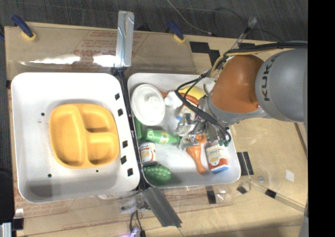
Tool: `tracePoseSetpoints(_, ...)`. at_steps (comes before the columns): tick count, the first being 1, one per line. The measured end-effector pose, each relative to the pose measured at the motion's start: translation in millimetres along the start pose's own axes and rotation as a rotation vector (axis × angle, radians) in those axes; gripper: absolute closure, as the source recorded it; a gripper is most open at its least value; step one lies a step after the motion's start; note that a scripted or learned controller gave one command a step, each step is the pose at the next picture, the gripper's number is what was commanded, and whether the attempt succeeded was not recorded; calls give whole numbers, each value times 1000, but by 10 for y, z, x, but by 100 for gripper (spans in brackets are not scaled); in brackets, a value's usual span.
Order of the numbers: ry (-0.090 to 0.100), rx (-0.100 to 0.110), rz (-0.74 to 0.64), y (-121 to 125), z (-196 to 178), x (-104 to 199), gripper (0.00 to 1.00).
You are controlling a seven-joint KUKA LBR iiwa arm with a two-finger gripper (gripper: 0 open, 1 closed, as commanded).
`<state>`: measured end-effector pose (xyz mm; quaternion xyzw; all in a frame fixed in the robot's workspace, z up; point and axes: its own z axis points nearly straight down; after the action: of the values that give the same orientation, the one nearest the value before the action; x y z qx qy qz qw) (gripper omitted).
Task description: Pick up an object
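My gripper (187,126) hangs low in the right bin (230,170), under the orange wrist band, among the clutter there. Around it lie a white round lid or bowl (148,103), a green bottle (160,137), an orange carrot-like piece (196,158), a small bottle with a red and blue label (215,157), a small jar (148,153) and a bumpy green object (157,173). A yellow item (192,93) peeks out beside the arm. The fingertips are hidden in cables and clutter, so nothing can be judged between them.
The left bin (26,126) holds a yellow divided tray (84,135). The grey arm (282,84) covers the right bin's far right side. Cardboard and tape surround both bins, with blue clamps at the back edge.
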<state>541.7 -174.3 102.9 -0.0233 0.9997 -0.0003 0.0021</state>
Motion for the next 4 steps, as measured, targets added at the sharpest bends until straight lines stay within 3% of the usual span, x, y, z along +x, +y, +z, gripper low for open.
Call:
tracePoseSetpoints(1, 0, 0, -1, 5, 2, 0, 0)
tracePoseSetpoints(2, 4, -3, 64, 578, 109, 5, 0)
tracePoseSetpoints(3, -10, 6, -93, 29, -1927, 46, 0)
tracePoseSetpoints(4, 6, -1, 67, -324, -1088, 300, 0)
